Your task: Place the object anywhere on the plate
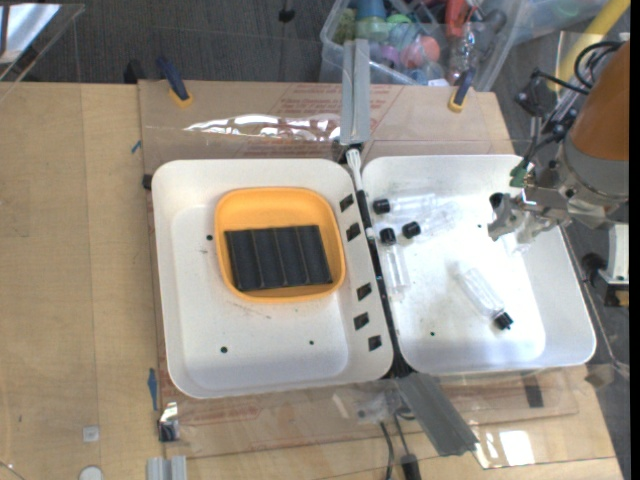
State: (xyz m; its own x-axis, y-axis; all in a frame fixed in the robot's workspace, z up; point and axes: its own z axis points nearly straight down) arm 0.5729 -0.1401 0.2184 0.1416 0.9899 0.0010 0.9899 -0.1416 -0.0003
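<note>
Seemingly four clear vials (pixel 481 295), one orange plate (pixel 225 215).

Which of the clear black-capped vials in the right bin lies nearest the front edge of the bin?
The clear vial lying alone, slantwise, its black cap toward the front right. The other vials cluster at the bin's back left, beside the divider.

Two white bins are sitting side by side on a wooden bench (pixel 70 268): the left bin (pixel 200 358) and the right bin (pixel 560 338), touching along a dark divider (pixel 365 268). A sheet of cardboard (pixel 250 103) is lying under their far edges, with blue clamps (pixel 177 88) gripping it. Behind, a clear plastic tub (pixel 425 18) is holding a jumble of colourful toys. Cables (pixel 395 448) are trailing off the near edge.
</note>
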